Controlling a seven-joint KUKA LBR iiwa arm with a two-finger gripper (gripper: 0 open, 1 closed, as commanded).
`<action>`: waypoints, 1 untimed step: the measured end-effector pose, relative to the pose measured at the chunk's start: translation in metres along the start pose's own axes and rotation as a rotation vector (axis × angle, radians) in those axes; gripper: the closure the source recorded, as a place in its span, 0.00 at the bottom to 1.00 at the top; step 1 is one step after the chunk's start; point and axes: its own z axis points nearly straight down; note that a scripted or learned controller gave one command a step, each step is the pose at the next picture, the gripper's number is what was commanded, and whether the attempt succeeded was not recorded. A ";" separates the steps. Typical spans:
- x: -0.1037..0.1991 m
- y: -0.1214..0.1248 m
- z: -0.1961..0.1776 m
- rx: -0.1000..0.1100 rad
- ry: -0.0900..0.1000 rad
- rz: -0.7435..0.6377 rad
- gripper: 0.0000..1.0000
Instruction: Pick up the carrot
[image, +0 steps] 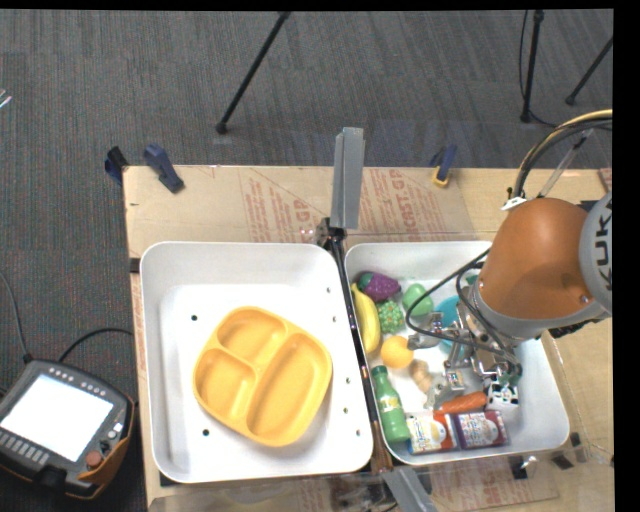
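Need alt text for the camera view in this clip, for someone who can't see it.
The robot arm's gripper hangs in the right bin, just above an orange carrot lying among toy foods, including a banana and a green bottle. The left bin holds a yellow divided plate.

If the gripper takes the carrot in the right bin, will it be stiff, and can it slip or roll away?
The carrot looks like a moulded toy, so it is probably stiff and light. Its smooth, tapered shape may let it slip out toward the thin end. It lies flat against the snack packet, which could stop it rolling that way; toward the gripper it seems freer.
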 end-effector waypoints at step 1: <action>-0.010 0.006 0.047 0.000 -0.009 0.069 0.00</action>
